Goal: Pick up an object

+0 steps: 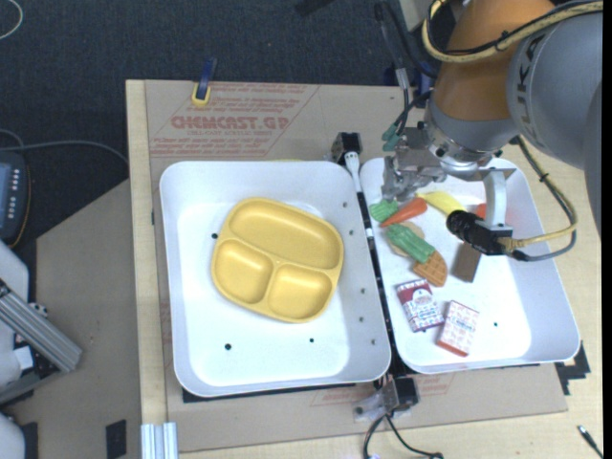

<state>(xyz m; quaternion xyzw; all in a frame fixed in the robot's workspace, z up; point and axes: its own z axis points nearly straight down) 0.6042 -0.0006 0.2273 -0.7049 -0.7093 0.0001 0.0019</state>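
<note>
Dark carpet floor (115, 27) w/ brown cardboard bench top (143, 218).

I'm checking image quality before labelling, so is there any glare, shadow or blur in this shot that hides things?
Camera view: lighting is even and mostly sharp; the white left bin is bright but not washed out, and the yellow divided plate shows soft sheen, compartments readable. The arm shades the right bin near the gripper, where toy food overlaps; the small cartons are legible as shapes, print too small to read.
</note>
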